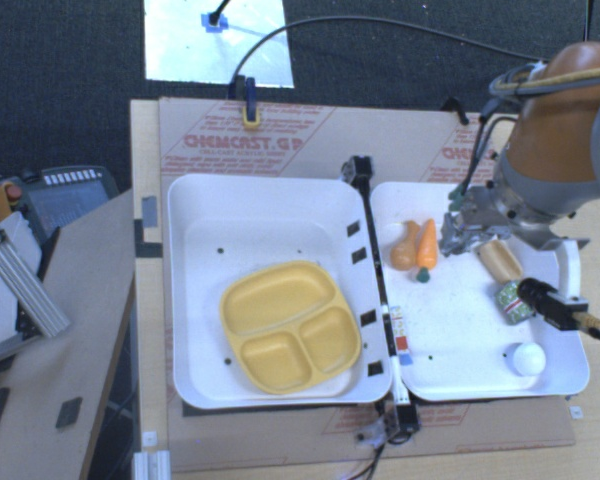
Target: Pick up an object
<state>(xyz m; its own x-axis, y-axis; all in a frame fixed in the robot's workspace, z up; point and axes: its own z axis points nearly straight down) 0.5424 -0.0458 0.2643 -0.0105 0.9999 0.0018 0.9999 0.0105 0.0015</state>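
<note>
Gripper (458, 230) position is read from the single overhead view: it hangs low over the far part of the right bin (460, 378), and whether it is open or closed cannot be told, as dark metal parts blur together there. No object is seen held. Just to its left the carrot (426, 244) lies, its long axis running far to near, with a pale pear-shaped piece (407, 247) touching its left side. A tan cylinder (500, 260) lies just right and nearer. A green can (515, 303) and a white ball (527, 358) are well apart, nearer. The carrot is judged the closest candidate; a short shift left would be called for.
</note>
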